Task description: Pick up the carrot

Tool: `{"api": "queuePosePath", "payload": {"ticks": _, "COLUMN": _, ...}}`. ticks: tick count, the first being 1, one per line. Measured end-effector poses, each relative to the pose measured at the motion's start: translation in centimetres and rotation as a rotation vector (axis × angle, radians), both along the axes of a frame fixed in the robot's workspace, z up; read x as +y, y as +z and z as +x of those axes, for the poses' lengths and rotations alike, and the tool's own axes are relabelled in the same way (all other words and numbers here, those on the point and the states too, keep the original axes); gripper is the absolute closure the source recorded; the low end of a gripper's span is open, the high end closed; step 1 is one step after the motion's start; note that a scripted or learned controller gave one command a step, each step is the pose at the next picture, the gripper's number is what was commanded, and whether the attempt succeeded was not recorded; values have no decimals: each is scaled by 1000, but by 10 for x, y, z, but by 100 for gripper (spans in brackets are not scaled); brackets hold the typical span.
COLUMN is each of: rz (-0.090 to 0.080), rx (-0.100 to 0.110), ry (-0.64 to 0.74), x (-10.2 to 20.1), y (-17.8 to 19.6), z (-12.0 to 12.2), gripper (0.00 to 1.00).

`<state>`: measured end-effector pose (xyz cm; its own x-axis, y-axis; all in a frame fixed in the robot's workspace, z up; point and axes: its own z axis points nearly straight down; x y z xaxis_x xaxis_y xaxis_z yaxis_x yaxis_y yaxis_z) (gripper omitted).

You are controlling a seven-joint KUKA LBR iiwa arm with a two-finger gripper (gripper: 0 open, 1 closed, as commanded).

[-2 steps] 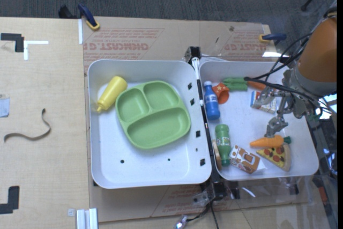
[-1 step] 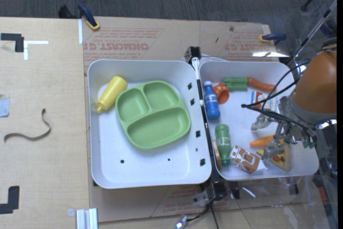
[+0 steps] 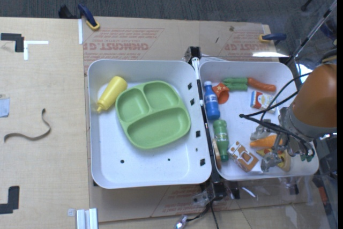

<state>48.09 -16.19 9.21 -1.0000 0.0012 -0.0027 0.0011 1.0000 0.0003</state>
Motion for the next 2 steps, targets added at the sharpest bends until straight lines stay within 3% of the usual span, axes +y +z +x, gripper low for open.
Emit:
{"api": "queuePosePath", "payload": {"ticks": 1, "rz": 1, "rx": 4, "ry": -465, "x": 25, "y": -1, "z": -3, "gripper": 0}}
{"api": "queuePosePath", "payload": {"ticks": 2, "rz": 0, "rx": 2, "ry": -460, "x": 25, "y": 8, "z": -2, "gripper": 100}}
